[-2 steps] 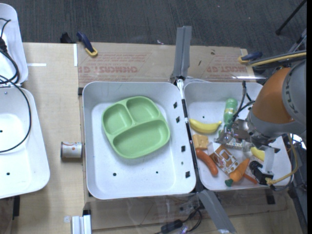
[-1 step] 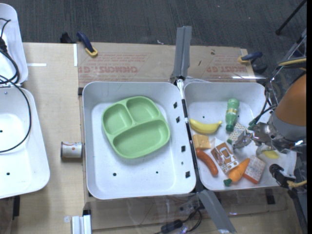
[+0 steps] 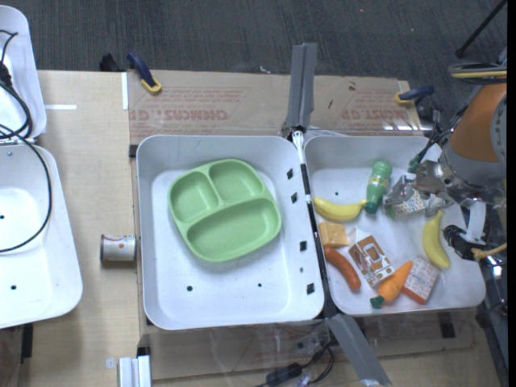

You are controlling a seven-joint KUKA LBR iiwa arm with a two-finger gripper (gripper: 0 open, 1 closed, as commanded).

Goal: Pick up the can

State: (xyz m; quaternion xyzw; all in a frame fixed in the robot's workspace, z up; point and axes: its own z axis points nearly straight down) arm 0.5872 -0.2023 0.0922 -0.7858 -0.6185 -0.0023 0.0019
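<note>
One small can (image 3: pixel 118 248) lies on its side on the worktop (image 3: pixel 89 135), just left of the left bin (image 3: pixel 153 216), its label too small to read. It looks silvery with an orange end. Over the right bin (image 3: pixel 355 156), the hand (image 3: pixel 411 196) blurs against clutter; grip state unreadable.

The arm (image 3: pixel 481 139) is chunky grey with an orange band, plus black cables and a metal gripper (image 3: pixel 419 185).
</note>
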